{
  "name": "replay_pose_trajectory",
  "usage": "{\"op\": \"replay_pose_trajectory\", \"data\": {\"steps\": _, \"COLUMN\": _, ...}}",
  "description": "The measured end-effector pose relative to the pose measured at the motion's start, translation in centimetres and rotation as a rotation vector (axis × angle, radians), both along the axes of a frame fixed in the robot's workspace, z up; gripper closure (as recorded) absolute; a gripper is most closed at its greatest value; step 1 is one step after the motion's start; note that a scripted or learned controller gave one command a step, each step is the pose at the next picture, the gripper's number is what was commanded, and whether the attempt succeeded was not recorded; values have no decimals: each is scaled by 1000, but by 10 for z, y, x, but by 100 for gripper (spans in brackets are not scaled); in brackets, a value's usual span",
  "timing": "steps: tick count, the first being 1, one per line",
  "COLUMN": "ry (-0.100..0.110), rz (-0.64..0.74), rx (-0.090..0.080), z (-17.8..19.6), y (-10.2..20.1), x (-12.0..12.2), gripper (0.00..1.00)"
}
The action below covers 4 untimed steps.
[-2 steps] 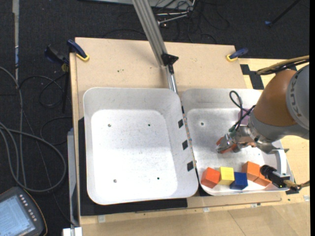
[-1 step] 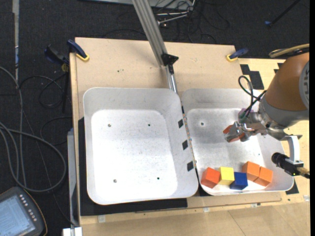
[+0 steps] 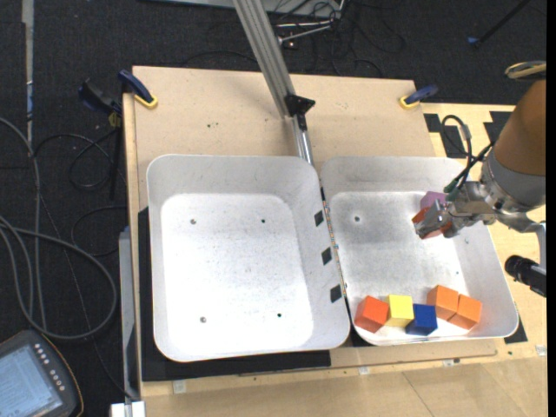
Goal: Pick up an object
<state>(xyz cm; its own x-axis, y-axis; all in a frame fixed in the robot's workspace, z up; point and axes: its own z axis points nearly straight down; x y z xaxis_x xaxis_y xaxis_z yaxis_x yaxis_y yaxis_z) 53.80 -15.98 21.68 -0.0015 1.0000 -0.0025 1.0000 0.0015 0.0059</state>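
Tool (image 3: 432, 218) hangs over the right bin (image 3: 382, 185), fingers closed on a pink block (image 3: 432, 201).

I see two bins side by side on the bench (image 3: 365, 111). In the right bin (image 3: 382, 185), a row of blocks (image 3: 420, 311) sits along the near wall. The gripper (image 3: 434, 218) hangs above that bin's right part, behind the blocks. Left bin (image 3: 165, 181) alongside.

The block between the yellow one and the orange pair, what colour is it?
The block is blue, clearest in the camera view, near the right bin's front edge.
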Motion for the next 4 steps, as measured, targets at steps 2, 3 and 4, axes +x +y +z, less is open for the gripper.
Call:
{"op": "replay_pose_trajectory", "data": {"steps": 2, "ry": 7, "rz": 5, "rx": 3, "z": 52, "y": 47, "x": 14, "gripper": 100}}
{"op": "replay_pose_trajectory", "data": {"steps": 3, "ry": 7, "rz": 7, "rx": 4, "z": 55, "y": 103, "x": 14, "gripper": 100}}
{"op": "replay_pose_trajectory", "data": {"steps": 4, "ry": 8, "rz": 8, "rx": 4, "z": 47, "y": 160, "x": 9, "gripper": 100}}
